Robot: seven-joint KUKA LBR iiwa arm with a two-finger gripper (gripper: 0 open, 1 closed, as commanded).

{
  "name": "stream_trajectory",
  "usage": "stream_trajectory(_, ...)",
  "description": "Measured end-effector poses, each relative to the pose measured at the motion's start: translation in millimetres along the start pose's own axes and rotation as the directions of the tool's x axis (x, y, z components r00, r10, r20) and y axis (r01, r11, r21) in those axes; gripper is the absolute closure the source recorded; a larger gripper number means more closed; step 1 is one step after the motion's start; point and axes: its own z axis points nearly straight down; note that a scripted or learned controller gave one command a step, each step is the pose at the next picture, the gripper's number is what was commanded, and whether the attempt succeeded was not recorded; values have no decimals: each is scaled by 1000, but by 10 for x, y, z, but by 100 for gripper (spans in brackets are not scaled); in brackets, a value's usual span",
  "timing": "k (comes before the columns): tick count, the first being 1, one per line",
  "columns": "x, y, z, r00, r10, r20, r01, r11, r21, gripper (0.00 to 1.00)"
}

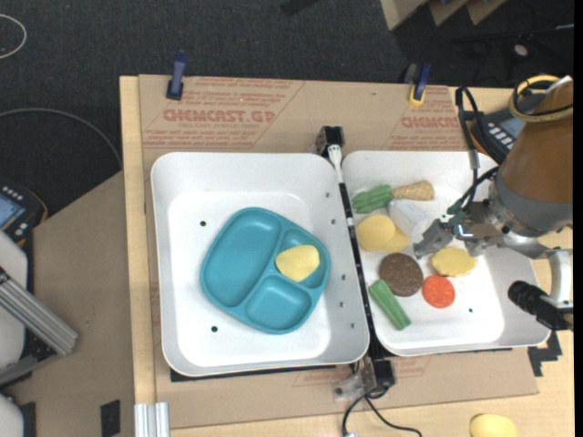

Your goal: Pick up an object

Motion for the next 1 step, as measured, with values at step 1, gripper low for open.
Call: stream_trajectory(1, 588, -273, 131, 1000, -4, -3, 4, 1000, 6, 0)
